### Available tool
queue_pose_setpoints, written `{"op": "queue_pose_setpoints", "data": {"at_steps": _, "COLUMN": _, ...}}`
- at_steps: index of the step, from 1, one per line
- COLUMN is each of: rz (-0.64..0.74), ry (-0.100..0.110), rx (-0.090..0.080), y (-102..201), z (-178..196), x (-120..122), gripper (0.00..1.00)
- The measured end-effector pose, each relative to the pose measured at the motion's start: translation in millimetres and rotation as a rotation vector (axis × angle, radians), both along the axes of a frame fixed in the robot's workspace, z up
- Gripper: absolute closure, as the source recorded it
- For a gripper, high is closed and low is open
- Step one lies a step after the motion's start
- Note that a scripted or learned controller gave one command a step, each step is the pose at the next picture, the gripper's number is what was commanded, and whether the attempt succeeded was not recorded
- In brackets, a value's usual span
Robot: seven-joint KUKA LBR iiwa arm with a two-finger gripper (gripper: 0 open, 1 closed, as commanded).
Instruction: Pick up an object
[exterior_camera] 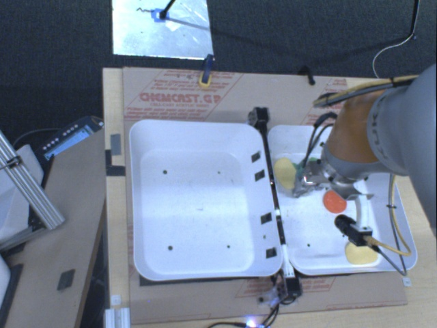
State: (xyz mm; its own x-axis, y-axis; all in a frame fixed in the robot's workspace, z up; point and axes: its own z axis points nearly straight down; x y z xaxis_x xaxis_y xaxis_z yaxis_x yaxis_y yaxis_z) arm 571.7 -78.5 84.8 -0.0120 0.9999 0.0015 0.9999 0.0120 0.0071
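Slanted overhead view of 2 shallow white plastic bins set side by side on a brown cardboard sheet with red print (pixel 184 96). The grey arm with an orange band above the wrist (pixel 351 134) enters from the far right, bends down over the right bin (pixel 311 224), and ends with its gripper (pixel 305 183) low in that bin's far left part, close to the wall shared with the left bin (pixel 198 203). The wrist tilts toward the left. Whether the gripper is wide or narrow cannot be told, because its tip is hidden from this angle. 3 loose items lie in the right bin. A yellow-green rounded object (pixel 283 173) sits just left of the gripper, against the bin's left wall; contact with the gripper cannot be judged. An orange-red round object (pixel 334 201) lies just right of the gripper and slightly nearer, partly under the wrist. A pale yellow rounded lump (pixel 360 253) rests near the near right corner, well apart from the gripper. 4 small black tabs (pixel 259 176) line the shared wall. A silvery square sheet (pixel 162 18) lies beyond the bench's far edge.
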Motion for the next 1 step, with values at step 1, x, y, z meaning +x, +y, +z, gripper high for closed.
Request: {"op": "queue_pose_setpoints", "data": {"at_steps": 1, "rz": 0.004, "ry": -0.012, "rx": 0.001, "y": 110.2, "z": 107.6, "x": 103.2, "gripper": 1.00}}
